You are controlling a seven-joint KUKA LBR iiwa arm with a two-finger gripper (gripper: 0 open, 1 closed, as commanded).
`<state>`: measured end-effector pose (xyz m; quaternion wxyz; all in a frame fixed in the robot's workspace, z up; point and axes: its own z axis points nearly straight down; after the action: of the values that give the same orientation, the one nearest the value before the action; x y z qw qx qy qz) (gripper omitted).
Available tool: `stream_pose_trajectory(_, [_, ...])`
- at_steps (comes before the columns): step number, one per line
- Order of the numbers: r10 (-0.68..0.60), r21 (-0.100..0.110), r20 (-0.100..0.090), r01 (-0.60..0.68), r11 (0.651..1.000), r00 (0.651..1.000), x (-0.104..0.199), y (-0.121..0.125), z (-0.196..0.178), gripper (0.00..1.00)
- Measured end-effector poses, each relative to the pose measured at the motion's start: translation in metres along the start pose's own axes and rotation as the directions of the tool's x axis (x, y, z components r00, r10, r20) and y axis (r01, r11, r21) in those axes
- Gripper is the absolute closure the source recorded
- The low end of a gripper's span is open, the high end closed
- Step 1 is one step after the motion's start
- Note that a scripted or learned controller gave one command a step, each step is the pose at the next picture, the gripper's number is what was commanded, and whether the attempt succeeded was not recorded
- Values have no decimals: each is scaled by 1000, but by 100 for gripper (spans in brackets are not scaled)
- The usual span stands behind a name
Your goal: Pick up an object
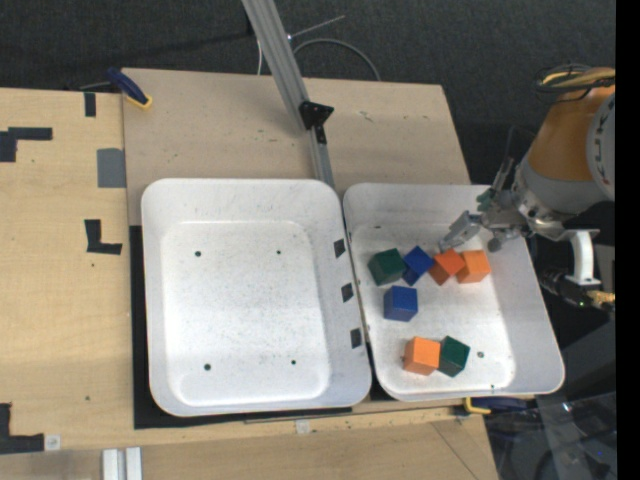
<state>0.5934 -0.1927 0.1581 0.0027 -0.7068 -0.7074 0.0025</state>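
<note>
You are looking down on a bench (250, 128) carrying two shallow white bins side by side. The left bin (160, 268) is lying to the left of the right bin (520, 358), and their inner rims are meeting along the middle.

All the blocks are sitting in the right bin. In its upper part, a row is running left to right: a dark green block (386, 265), a blue block (416, 263) touching it, then a red-orange block (449, 265), then an orange block (473, 265) touching that one. A second blue block (400, 302) is lying just below the row, apart from it. Near the front of the bin, a second orange block (422, 354) and a second dark green block (453, 355) are resting against each other.

The arm (570, 148) is reaching in from the right. Its gripper (472, 230) is hanging over the upper right part of the right bin, just above the red-orange and orange blocks. You cannot tell from this view how the tool is set, released or clenched. No block is showing in its grasp; every block is lying on the bin floor.

A slanted metal bar (280, 48) is crossing the bench from the top toward the bins.
</note>
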Motion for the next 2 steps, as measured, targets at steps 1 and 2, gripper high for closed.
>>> stream_pose_trajectory(1, [0, -17, 9, 0, 1000, 1000, 3, 7, 39, 0])
stream_pose_trajectory(2, [-1, -10, 2, 1, 1000, 1000, 5, 7, 51, 0])
